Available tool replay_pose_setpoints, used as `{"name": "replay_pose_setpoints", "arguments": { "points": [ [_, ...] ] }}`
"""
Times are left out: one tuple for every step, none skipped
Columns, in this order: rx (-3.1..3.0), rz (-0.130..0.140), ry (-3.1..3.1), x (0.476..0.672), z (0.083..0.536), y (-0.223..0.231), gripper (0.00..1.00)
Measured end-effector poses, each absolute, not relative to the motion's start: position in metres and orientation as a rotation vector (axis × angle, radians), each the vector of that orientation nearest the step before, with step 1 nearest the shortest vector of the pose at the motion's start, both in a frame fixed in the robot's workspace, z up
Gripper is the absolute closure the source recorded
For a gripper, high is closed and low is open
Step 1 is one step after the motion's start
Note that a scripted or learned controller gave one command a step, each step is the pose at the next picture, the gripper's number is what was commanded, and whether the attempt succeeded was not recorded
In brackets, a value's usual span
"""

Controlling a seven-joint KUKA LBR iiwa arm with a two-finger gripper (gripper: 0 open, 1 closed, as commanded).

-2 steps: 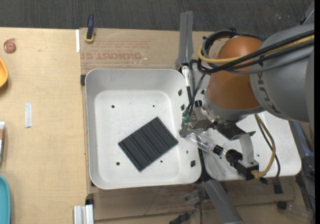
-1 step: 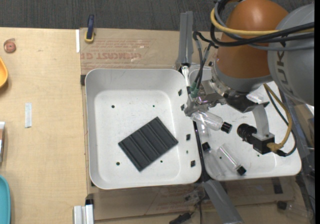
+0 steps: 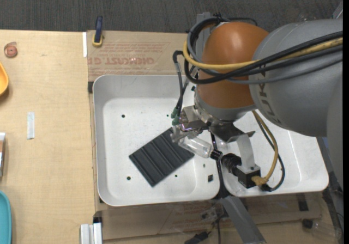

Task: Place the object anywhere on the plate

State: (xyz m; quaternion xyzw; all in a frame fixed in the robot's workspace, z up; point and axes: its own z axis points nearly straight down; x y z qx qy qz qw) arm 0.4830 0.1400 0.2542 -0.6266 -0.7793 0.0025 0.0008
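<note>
Inside the left bin (image 3: 109,128) lies a dark ribbed plate (image 3: 160,157); the gripper's (image 3: 192,140) state can't be told.

a: arm (image 3: 294,74) enters from the right, grey links; orange band (image 3: 229,68) bulks above the wrist; yellow and black cables loop round it.
b: gripper (image 3: 188,136) hangs low below the wrist, pointing down and left; fingers too obscured to read.
</note>
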Motion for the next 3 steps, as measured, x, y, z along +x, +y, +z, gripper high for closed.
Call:
{"name": "replay_pose_setpoints", "arguments": {
  "points": [
    [-1.817,0.005,-2.563,0.516,0.325,0.126,1.0],
    [-1.353,0.005,-2.834,0.509,0.284,0.077,1.0],
    [-1.171,0.004,-2.913,0.478,0.224,0.116,1.0]
  ]
}}
